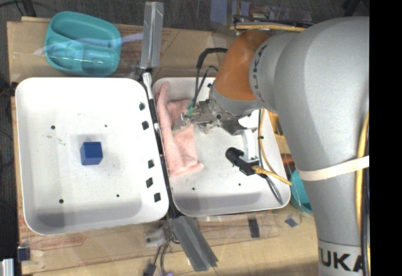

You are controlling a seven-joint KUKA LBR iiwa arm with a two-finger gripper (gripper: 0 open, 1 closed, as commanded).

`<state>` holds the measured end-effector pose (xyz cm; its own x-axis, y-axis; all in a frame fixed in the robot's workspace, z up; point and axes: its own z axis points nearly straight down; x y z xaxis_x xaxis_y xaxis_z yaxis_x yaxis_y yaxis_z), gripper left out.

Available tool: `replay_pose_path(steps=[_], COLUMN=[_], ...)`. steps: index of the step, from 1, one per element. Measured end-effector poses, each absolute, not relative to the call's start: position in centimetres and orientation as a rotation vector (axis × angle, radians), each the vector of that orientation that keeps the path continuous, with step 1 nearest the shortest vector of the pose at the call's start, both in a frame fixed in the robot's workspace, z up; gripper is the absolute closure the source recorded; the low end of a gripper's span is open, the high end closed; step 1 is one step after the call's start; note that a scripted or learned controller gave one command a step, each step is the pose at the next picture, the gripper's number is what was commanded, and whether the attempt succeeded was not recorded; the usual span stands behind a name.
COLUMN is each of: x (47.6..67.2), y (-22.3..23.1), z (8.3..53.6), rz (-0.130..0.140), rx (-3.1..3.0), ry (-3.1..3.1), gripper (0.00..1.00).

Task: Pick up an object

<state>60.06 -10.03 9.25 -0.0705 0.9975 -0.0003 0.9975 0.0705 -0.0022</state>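
A pink cloth (177, 136) lies crumpled along the left side of the right bin (220, 202). A small blue cube (92, 152) rests in the left bin (75, 102), left of its middle. My gripper (193, 115) hangs low over the right bin, at the upper right edge of the pink cloth, its metal tips touching or just above the fabric. Nothing can be seen held between the fingers. The grey arm with its orange band covers the bin's back right part.
A turquoise plastic container (81, 42) sits on the bench behind the left bin. A grey divider bar (151, 36) runs between the two bins. The wooden bench edge lies in front of both bins.
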Motion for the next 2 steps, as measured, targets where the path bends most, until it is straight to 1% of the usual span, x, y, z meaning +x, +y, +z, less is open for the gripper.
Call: replay_pose_path(steps=[1, 2], x=[60.1, 61.6], y=[-10.0, -2.8], z=[10.3, 19.2], rz=[0.004, 0.001], rx=[-2.136, -2.129], ry=[-2.300, -2.307], gripper=[1.00, 1.00])
